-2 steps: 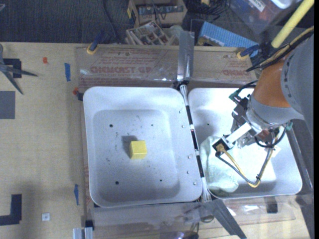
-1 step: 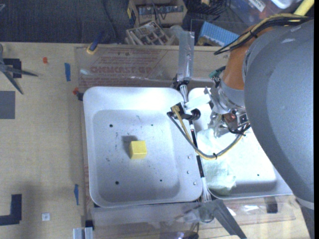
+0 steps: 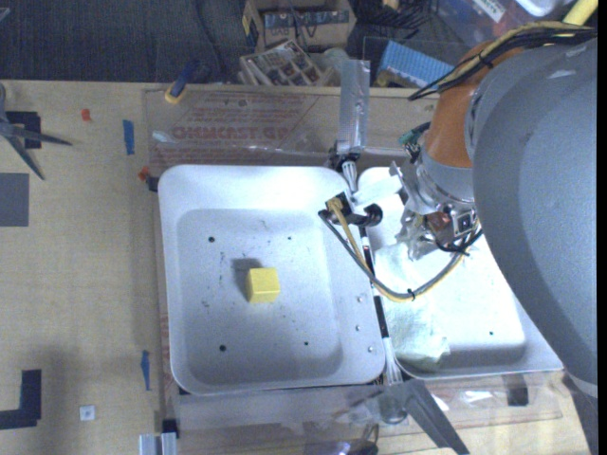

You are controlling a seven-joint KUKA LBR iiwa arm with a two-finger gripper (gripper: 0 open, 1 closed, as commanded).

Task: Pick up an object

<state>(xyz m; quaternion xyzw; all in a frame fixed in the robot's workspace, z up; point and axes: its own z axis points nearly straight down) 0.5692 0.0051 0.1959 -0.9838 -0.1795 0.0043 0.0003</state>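
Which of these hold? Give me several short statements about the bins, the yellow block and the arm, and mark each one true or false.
1. The yellow block lies in the left bin. True.
2. The gripper holds the yellow block. False: the block lies alone on the bin floor, well apart from the gripper.
3. The gripper is over the right bin. True.
4. The arm's band above the wrist is blue. False: it is orange.
5. A pale crumpled object lies in the right bin, near the divide between the bins. True.
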